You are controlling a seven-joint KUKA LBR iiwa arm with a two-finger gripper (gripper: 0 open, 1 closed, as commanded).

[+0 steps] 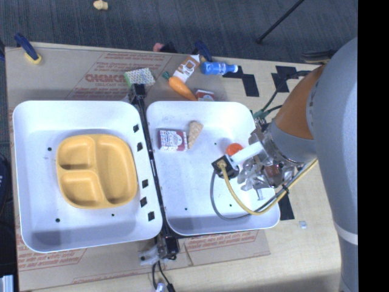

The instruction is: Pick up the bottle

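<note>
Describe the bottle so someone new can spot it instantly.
Start at the right bin and look past its far rim to the cardboard behind it. Among the small items lying there, the blue bottle is on its side, farthest right. It is the one all-blue item, beside an orange carrot-shaped toy.

Camera view: single fixed unit, mounted above the tabletop point(292, 254), looking down at a slant. Middle distance. Both bins in frame: left bin point(24, 163), right bin point(200, 224). Dark floor along the top edge. Arm point(331, 120) enters from frame right.
</note>
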